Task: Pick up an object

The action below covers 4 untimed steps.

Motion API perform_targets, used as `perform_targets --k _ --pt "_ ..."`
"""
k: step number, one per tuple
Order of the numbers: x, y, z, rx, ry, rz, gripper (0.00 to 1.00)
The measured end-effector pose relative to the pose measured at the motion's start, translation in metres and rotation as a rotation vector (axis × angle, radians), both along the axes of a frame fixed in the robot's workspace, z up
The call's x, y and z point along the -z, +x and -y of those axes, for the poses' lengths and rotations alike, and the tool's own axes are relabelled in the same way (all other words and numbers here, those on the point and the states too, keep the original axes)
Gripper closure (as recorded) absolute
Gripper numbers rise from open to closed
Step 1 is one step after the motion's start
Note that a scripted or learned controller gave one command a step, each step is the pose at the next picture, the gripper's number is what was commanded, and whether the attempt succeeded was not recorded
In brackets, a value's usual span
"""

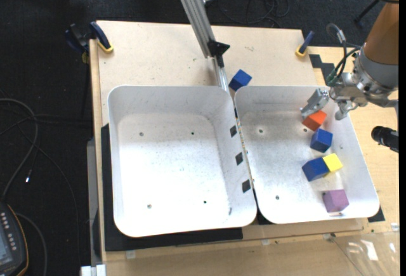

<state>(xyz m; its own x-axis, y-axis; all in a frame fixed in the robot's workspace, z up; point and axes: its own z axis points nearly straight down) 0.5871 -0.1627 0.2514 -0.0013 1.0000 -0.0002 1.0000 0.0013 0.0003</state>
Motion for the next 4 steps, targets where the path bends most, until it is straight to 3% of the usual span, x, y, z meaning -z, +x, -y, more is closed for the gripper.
perform_targets --k 1,2,3,4 --pt "0.074 -0.064 0.014 0.006 0.002 -0.011 0.00" --pt "0.128 -0.081 0.036 -0.004 -0.012 0.026 0.00" --pt "0.119 -0.082 0.037 0.001 -0.013 0.027 1.00" --pt "0.068 0.007 -0.046 -0.011 0.002 0.009 1.00"
